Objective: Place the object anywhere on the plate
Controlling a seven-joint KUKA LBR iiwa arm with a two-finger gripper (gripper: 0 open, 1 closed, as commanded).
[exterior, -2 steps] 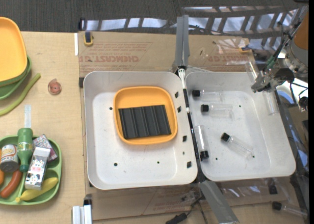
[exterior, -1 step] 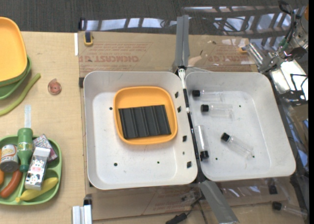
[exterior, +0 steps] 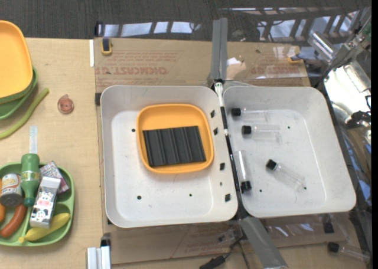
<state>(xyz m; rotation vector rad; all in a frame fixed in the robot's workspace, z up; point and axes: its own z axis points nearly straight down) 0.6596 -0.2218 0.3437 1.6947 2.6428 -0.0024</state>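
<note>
An orange plate [exterior: 174, 112] with rounded corners lies in the left white bin [exterior: 118, 191], toward its back. A dark grey ridged rectangular block [exterior: 175, 146] rests flat on the plate and covers most of its middle. In the right white bin [exterior: 331, 197] lie several clear plastic vials with black caps, among them one near the back left [exterior: 251, 112] and one near the middle [exterior: 285, 172]. Another vial [exterior: 242, 170] lies along that bin's left wall.
On the bench at the left stand a stack of orange and green dishes [exterior: 12, 70], a small pink item [exterior: 65, 104] and a green plate of toy food [exterior: 35, 206]. Cardboard [exterior: 153, 64] lies behind the bins. Metal framing [exterior: 331, 49] stands at the back right.
</note>
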